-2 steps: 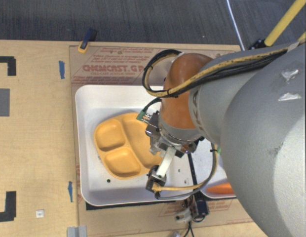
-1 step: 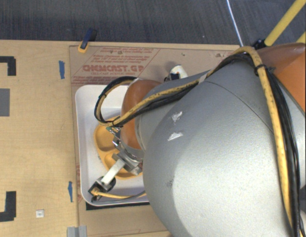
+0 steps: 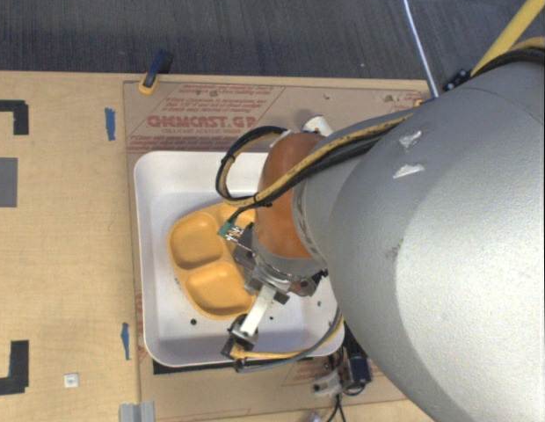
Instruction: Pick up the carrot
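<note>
The bulky grey robot arm (image 3: 431,236) lies closest to the lens. It sweeps in from the right, and its glossy orange band (image 3: 286,192) sits just above the wrist. Below that band the gripper (image 3: 271,275) hangs low over the shallow white plastic bin (image 3: 151,236). Its working end is tucked beneath the wrist, so I cannot tell whether it is apart, together or clamped on anything.

I cannot tell where the carrot lies either, since the arm covers the bin's right part. The thing beside the gripper is a smooth two-lobed yellow-orange lump (image 3: 200,246) (more like a moulded bun than a root). It rests on the bin floor left of the wrist, and its right edge runs under the wrist.

A thin black cable (image 3: 227,167) loops from the arm over the bin's far wall. The bin sits on a brown cardboard sheet with red print (image 3: 202,117), which lies on the pale wooden bench (image 3: 61,262). Short blue tape strips (image 3: 110,123) mark the sheet's left edge. A small blue-and-yellow object (image 3: 154,69) lies at the bench's far edge, just short of the dark carpet (image 3: 255,16).
</note>
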Robot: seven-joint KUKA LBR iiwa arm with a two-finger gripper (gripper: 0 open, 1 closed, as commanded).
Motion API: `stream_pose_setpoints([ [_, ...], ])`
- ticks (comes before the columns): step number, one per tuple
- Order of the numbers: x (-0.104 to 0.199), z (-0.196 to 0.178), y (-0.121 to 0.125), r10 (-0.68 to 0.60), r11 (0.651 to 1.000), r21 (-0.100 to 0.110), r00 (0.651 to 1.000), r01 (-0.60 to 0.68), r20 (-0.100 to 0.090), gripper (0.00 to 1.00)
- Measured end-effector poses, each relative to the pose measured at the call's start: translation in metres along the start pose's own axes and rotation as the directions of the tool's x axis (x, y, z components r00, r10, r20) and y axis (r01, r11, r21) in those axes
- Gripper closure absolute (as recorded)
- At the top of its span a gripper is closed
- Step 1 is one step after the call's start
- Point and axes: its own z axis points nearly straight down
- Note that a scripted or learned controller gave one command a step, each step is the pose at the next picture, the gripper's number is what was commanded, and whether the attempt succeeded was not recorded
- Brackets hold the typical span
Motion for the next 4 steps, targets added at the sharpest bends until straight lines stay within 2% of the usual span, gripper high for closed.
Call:
stream_pose_setpoints([
  [1,0.036,0.047,-0.016,0.179,0.984,-0.012,0.984,-0.179,-0.014,1.0],
  [2,-0.048,0.011,0.031,0.037,0.999,0.0,0.999,-0.037,0.0,1.0],
  [3,0.036,0.049,-0.018,0.237,0.971,-0.013,0.972,-0.237,-0.005,1.0],
  [4,0.036,0.05,-0.019,0.236,0.972,-0.009,0.972,-0.236,-0.003,0.0],
])
